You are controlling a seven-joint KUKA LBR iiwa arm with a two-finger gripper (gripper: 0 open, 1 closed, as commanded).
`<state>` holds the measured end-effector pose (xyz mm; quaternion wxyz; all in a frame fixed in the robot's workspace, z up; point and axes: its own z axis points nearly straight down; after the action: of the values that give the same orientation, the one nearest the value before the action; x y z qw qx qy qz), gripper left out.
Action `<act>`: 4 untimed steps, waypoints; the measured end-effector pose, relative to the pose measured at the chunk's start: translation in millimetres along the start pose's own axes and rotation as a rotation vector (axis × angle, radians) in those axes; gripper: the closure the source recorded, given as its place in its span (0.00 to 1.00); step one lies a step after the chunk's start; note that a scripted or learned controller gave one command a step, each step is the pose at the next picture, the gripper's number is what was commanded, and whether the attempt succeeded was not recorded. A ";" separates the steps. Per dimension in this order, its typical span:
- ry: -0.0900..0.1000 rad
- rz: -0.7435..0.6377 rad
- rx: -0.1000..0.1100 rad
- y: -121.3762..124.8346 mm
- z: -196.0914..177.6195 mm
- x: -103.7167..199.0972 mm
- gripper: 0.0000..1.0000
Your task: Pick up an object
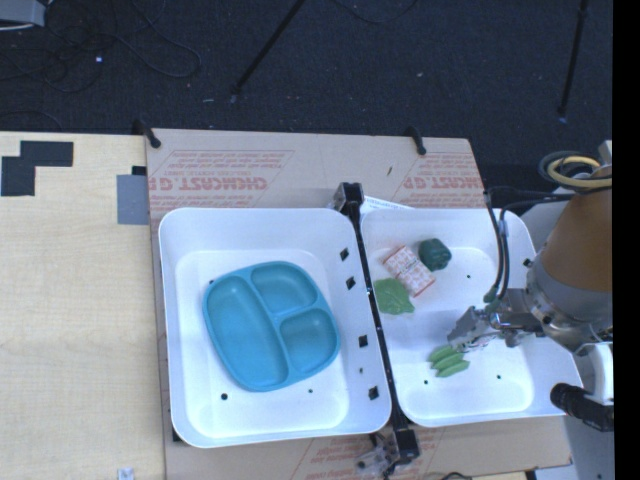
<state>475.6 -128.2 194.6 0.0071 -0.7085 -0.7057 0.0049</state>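
Arm w/ orange band comes in from the right, gripper (468, 332) low over the right bin (520, 398). Can't tell jaw state, too small and blurred at the tip to see the gap.

Relative to the jaws:
- green pod-shaped piece (449, 360): just below-left of the tips, lying on the bin floor. Looks v. close or touching, can't tell which. Nothing visibly between the jaws, so not calling it a grasp.
- light green leafy item (393, 297): up-left of the jaws, near the divider (365, 298) btwn the bins.
- red/white patterned packet (409, 269): further up-left, just beside the leafy item, tilted.
- dark green lump (434, 254): above the jaws, slightly left, just right of the packet, apart from the tips.
- blue compartment plate (270, 323): well left of the jaws, in the left bin (185, 268), other side of the divider. Three sections, lying flat, rotated at a slant.

Both bins sit on a cardboard sheet (225, 173) on the bench. Black cable (497, 248) loops down along the arm's side toward the wrist.
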 end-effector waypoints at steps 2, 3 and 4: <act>-0.001 -0.003 -0.010 10.1 39.2 -0.7 0.00; 0.000 -0.004 -0.010 16.6 100.2 2.8 0.00; -0.001 -0.001 -0.012 16.0 107.2 3.1 0.00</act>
<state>489.8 -124.8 87.1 0.0025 -0.7080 -0.7062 0.0010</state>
